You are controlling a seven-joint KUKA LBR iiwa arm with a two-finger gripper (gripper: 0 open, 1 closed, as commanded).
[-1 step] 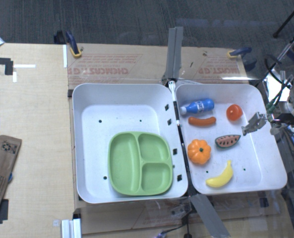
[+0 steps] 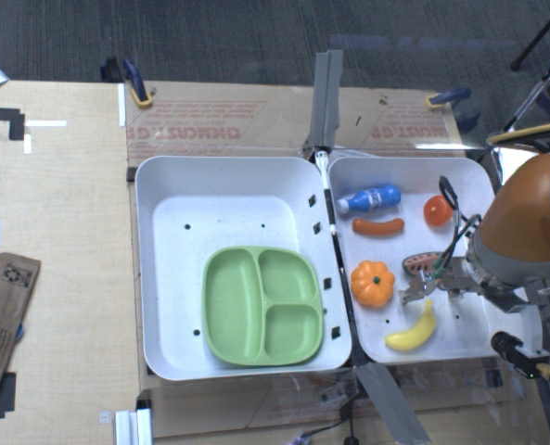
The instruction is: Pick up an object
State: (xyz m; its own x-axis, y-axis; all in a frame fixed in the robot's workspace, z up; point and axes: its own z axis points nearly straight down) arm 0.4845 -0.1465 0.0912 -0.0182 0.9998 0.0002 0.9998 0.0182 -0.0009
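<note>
The right bin (image 2: pixel 469 170) holds the loose objects. A yellow banana (image 2: pixel 414 330) lies near its front edge, curved, with its upper tip pointing up toward the gripper. Just left of that tip sits a small orange pumpkin (image 2: pixel 372 283) with a green stem, close to the bin's left wall. Farther back lie a red sausage (image 2: pixel 378 227) and, just behind it, a blue bottle (image 2: pixel 368 199) with a white band, resting on its side. A red tomato (image 2: pixel 438 211) sits to the right of these, near the back. A flat grey-and-reddish thing (image 2: pixel 420 263) lies between the pumpkin and the arm; what it is cannot be made out.

The gripper (image 2: pixel 421 288) reaches in from the right and is low in the bin, right over the banana's upper tip and just beside the flat grey thing. Whether it is released or clenched cannot be told, and nothing can be seen held in it. Behind it the arm's orange band (image 2: pixel 528 211) bulks over the bin's right side, with black cables running down toward the wrist.

The left bin (image 2: pixel 163 248) holds a green divided plate (image 2: pixel 262 306) with three compartments, lying flat toward its front right. Both bins rest on a brown cardboard sheet (image 2: pixel 219 123) clamped onto the wooden bench (image 2: pixel 52 202).
</note>
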